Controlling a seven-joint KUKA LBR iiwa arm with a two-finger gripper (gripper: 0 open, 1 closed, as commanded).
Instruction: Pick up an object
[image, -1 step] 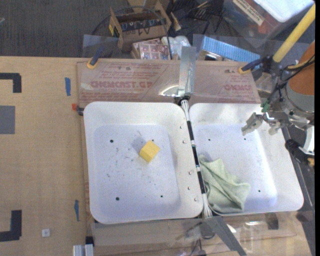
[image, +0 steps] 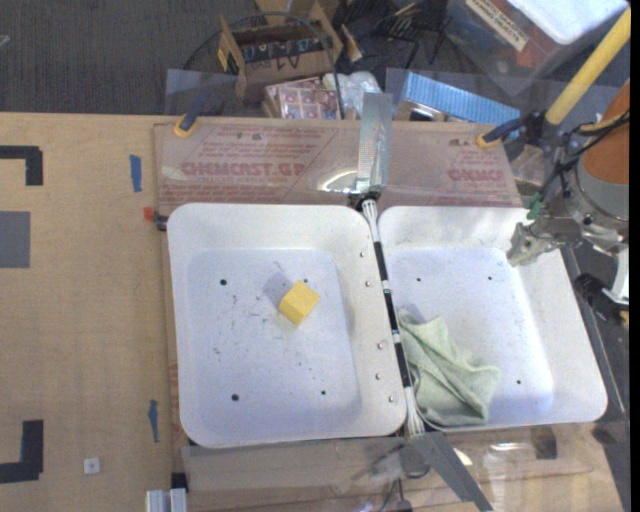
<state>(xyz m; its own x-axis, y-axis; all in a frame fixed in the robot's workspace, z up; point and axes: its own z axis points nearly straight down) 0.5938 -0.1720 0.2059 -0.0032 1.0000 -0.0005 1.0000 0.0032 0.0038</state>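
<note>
A small yellow block (image: 298, 302) lies near the middle of the left bin (image: 200, 250). A crumpled pale green cloth (image: 447, 366) rests in the right bin (image: 540, 340), against its near left side by the divider. My gripper (image: 523, 246) hangs over the far right corner of the right bin, well away from the cloth and far from the block. Nothing shows in it.
The grey arm with its orange band (image: 605, 165) comes in at the right edge. A clear panel with a metal strip (image: 372, 150) stands behind the bins. Boxes and clutter (image: 300, 70) lie beyond it. The wooden bench (image: 70, 300) stretches to the left.
</note>
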